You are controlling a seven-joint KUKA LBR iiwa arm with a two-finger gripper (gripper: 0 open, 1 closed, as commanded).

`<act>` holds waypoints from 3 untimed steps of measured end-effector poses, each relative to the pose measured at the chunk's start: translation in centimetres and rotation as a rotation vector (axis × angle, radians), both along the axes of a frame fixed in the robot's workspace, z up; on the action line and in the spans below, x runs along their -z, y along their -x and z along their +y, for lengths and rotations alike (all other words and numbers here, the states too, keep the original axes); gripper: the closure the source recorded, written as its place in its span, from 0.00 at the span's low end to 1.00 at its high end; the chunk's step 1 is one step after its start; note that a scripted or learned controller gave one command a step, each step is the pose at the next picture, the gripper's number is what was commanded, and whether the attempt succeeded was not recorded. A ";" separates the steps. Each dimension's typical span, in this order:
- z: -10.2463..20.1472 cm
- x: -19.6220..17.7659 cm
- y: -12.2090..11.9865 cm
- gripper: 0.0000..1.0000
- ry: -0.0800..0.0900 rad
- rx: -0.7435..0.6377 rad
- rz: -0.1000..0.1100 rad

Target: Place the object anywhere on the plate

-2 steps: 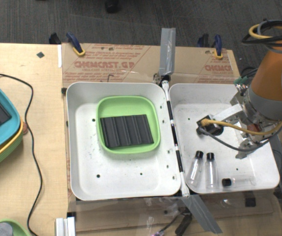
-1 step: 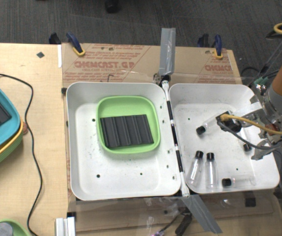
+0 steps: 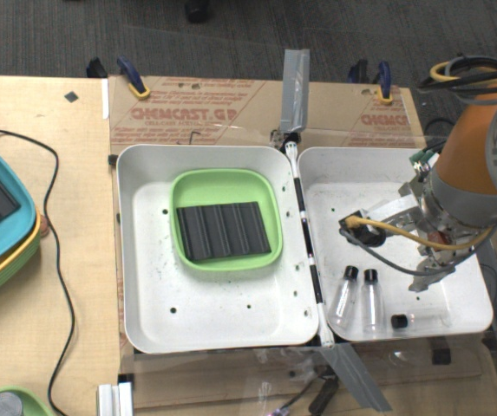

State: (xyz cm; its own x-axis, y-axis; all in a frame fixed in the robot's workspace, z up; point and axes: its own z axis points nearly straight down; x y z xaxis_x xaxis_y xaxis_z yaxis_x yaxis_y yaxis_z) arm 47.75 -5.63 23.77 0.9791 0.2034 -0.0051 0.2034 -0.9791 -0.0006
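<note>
Eyeballing the camera view: the gripper [image 3: 425,277] hangs over the right bin [image 3: 469,315], right of centre in the frame. Honestly can't tell if it's open or closed, and I see nothing in it.
Object: probably one of two clear, black-capped vials, the left vial [image 3: 345,291] and the right vial [image 3: 369,297]. They lie side by side low in the right bin, down-left of the gripper and clear of it. A small black piece [image 3: 399,321] sits just right of them.
Risk, the pick: the vials look round and slick, so I'd guess a pinch could roll one away or bump its neighbour.
Risk, the carry: the route goes left over the ridge [image 3: 304,232] between the bins, and a loose hold could drop the vial short.
Risk, the drop: the green plate [image 3: 270,189] in the left bin [image 3: 144,302] has a black ribbed mat [image 3: 222,230] across its middle. A vial might roll on it, though the raised rim should catch it.
Surface: white bins on a cardboard sheet [image 3: 222,111], clamped to a pale wooden bench [image 3: 40,336].
Room: grey carpet [image 3: 317,16] along the top, a chair caster [image 3: 198,9], teal trays [image 3: 5,206] at the left edge and a black cable [image 3: 57,258].
</note>
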 end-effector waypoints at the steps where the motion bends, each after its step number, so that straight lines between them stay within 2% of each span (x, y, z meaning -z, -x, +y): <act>1: 4.2 1.8 0.0 0.00 0.000 0.001 0.000; 2: 2.7 2.2 0.1 0.00 0.000 0.009 0.002; 3: -1.4 4.8 0.1 0.00 -0.001 0.008 0.002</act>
State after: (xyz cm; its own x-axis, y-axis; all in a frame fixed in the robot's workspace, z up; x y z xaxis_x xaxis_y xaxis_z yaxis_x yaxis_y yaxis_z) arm 47.64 -7.01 18.99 0.9807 0.1954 -0.0067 0.1954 -0.9807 -0.0016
